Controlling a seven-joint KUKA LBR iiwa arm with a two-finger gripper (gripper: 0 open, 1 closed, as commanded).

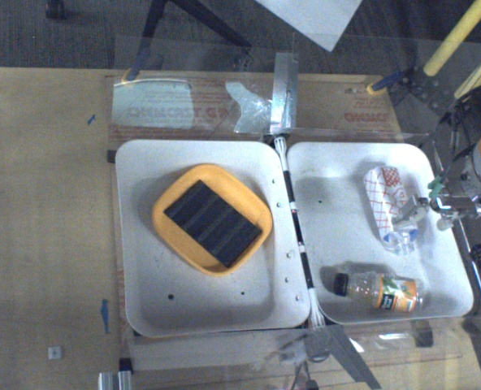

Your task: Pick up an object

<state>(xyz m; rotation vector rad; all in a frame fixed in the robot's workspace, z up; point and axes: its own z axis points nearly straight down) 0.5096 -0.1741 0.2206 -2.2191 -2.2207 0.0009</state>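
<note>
Nearest the camera, a small plastic bottle (379, 290) with a dark cap and an orange label is seen lying on its side in the near part of the right bin (326, 165). Beyond it, a crumpled wrapper (389, 204) with red and white checks and clear film is found near the right wall. At that wall the gripper (435, 202) is seen just beside the wrapper; contact cannot be judged, nor can its opening. A rounded orange tray (212, 218) with a dark ribbed insert is seen in the left bin (139, 283).
</note>
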